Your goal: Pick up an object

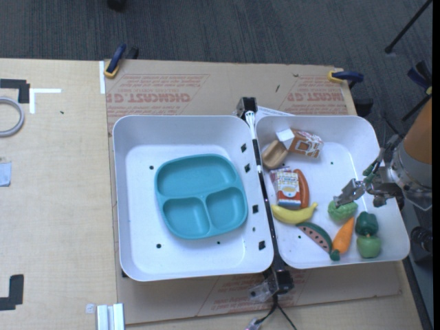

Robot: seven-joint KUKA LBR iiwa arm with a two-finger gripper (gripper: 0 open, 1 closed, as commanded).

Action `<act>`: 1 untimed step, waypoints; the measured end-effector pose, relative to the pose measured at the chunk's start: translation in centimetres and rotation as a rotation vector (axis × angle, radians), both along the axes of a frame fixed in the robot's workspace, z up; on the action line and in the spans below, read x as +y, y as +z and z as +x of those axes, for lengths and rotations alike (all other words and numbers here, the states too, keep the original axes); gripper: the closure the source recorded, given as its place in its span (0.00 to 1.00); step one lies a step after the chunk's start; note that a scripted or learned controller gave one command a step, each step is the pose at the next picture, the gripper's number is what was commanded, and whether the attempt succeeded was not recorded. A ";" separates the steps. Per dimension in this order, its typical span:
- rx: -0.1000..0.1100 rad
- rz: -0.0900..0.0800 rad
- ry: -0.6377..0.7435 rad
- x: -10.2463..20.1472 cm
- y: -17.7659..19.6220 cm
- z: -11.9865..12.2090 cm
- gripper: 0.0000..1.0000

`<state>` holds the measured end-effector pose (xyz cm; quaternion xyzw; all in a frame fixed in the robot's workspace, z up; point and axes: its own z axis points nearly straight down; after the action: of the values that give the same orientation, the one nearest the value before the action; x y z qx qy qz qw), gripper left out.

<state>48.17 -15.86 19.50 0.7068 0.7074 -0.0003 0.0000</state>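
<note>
Left bin (130, 205): holds a smooth teal three-compartment tray (201, 195), likely a drop-off spot.

Right bin (364, 133): glossy plastic toy food, clustered for picking. Right of the tray: bread pieces (275, 153), curved banana (293, 214), watermelon slice (315, 234), tapered carrot (342, 236), knobbly green broccoli (342, 210).

Gripper (354, 191): directly over the broccoli; grip state cannot be judged.

a robotics lab: two white bins (130, 205) clamped onto cardboard (158, 91) over a wooden bench (55, 205), with toy food (294, 214) and grey carpet (227, 19).
</note>
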 end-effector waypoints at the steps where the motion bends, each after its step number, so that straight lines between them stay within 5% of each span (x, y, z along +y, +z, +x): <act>1: -0.002 0.000 -0.003 3.5 -9.4 6.7 0.00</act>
<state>54.83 -12.37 10.08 0.7079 0.7063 0.0003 0.0009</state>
